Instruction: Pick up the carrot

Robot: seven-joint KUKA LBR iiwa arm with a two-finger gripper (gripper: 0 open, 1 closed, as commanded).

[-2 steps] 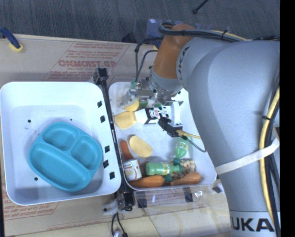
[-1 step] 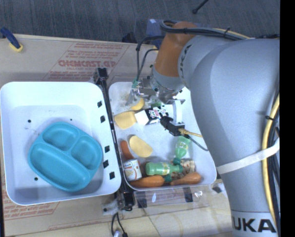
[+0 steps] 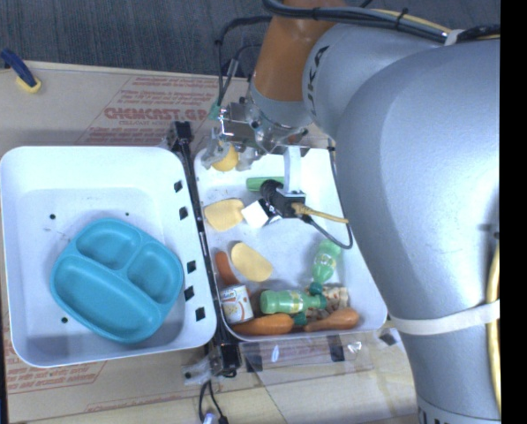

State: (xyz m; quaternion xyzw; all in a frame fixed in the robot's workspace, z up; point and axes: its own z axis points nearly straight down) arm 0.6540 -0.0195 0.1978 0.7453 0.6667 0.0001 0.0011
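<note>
An orange carrot (image 3: 263, 325) lies along the near wall of the right bin (image 3: 356, 268), next to a second orange piece (image 3: 334, 319) of similar shape. My gripper (image 3: 230, 141) hangs over the far left corner of that bin, well away from the carrot. A yellow piece (image 3: 224, 159) sits right under the gripper, and the view does not show whether they touch. The arm covers much of the bin's right side.
The right bin also holds a green bottle (image 3: 285, 302), a small can (image 3: 237, 305), two pale yellow pieces (image 3: 224, 213) (image 3: 250, 261), a reddish-orange piece (image 3: 225, 266), a light green bottle (image 3: 325, 259) and a green item (image 3: 263, 184). A blue divided plate (image 3: 117, 276) lies in the left bin (image 3: 16, 175).
</note>
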